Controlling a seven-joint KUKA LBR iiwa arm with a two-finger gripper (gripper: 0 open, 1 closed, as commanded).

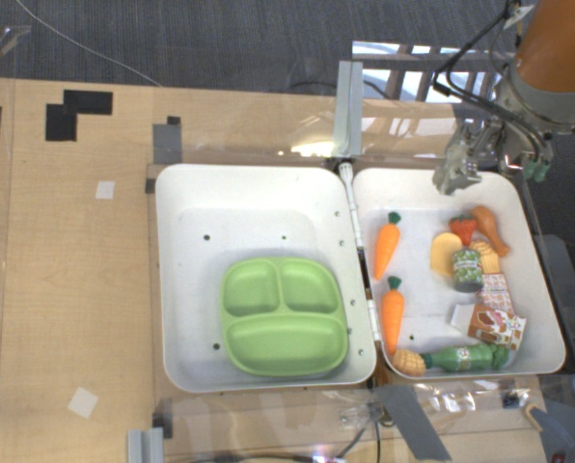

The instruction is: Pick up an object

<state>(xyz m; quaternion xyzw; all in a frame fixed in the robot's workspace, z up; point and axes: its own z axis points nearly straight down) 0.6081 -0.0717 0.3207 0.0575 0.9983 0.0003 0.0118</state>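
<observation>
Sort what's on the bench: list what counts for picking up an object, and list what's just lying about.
For the job:
- arm's two-finger hand, above the right bin's far edge
- two orange toy carrots
- green toy bottle
- printed snack carton
- right white bin holding them

Lying about:
- green three-compartment plastic plate
- left white bin under it

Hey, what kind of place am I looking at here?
Most likely a robotics lab bench: two white bins, toy food such as a carrot and a green divided plate, with a robot arm's pincer above.
</observation>
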